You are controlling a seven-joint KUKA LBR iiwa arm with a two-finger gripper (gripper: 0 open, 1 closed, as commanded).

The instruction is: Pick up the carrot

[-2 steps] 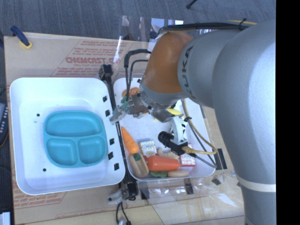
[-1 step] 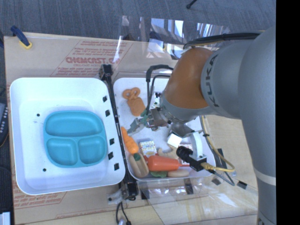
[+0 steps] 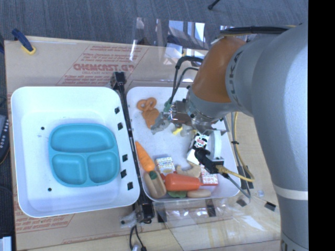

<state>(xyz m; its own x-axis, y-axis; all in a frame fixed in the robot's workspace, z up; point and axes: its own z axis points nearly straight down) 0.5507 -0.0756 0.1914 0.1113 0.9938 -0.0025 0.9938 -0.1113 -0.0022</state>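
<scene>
The carrot (image 3: 145, 157) is a short orange cone lying against the left wall of the right bin (image 3: 230, 188), its tip pointing up and left. My gripper (image 3: 159, 123) hangs low over the upper part of that bin, above and to the right of the carrot and clearly apart from it. It sits just beside an orange pretzel-shaped toy (image 3: 148, 109). The arm's grey and orange wrist (image 3: 220, 82) covers the bin's upper right part.
Along the right bin's front lie a red-orange oblong toy (image 3: 182, 182), a small yellow-white box (image 3: 165, 164), a tan bread-like piece (image 3: 154, 184) and a red-white carton (image 3: 209, 179). A black-and-white item (image 3: 200, 141) sits mid-bin. The left bin (image 3: 31, 103) holds a blue divided plate (image 3: 84, 153).
</scene>
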